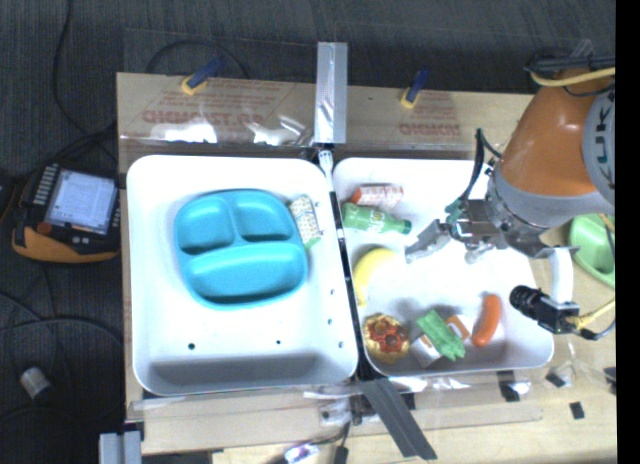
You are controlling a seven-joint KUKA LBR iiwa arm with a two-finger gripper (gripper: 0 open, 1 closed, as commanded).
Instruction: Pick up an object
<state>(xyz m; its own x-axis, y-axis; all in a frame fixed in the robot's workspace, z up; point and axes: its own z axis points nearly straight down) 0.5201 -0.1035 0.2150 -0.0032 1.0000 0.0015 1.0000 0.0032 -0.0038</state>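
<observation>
Two white bins are seen on a pale wooden worktop point(480, 112). A bright blue divided tray point(240, 247) is shown in the left bin point(160, 352). In the right bin point(440, 177), a green bottle point(375, 219) is set at 12 o'clock of a yellow banana point(371, 270), and a red-and-white can point(377, 194) at 12 o'clock of the bottle. An orange-red sausage point(486, 320), a green toy point(440, 335) and a red-and-yellow patterned piece point(385, 333) are shown along the near wall. The arm point(560, 152) is banded in orange over grey.
</observation>
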